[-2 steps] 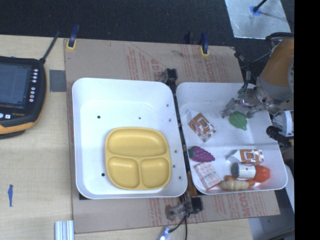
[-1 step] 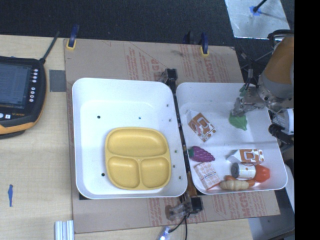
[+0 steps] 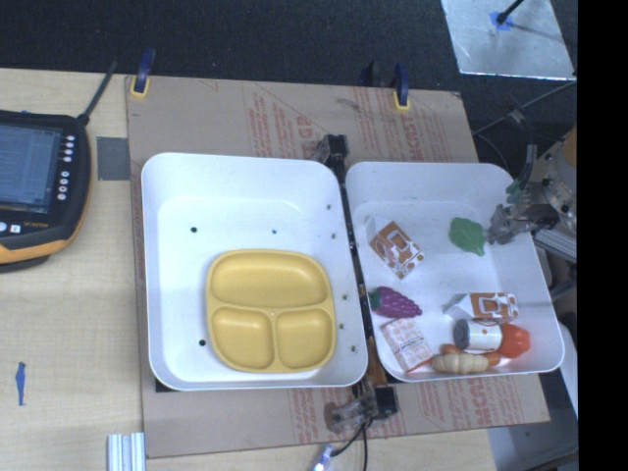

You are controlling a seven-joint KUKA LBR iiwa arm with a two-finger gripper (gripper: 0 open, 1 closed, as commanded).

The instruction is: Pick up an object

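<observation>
The right bin (image 3: 432,180) holds several small items: a green leafy piece (image 3: 467,235), a white and orange carton (image 3: 395,247), a purple grape bunch (image 3: 394,302), a flat packet (image 3: 405,341), a small can with an orange item (image 3: 488,337), a second carton (image 3: 491,306) and a tan bread-like piece (image 3: 461,363). My gripper (image 3: 505,222) sits at the right edge of this bin, just right of the green leafy piece and close to it. Nothing is visibly held.
The left bin (image 3: 245,180) contains a yellow divided tray (image 3: 271,309). A teach pendant (image 3: 39,184) lies on the bench at far left. Clamps (image 3: 400,86) hold the cardboard at the back.
</observation>
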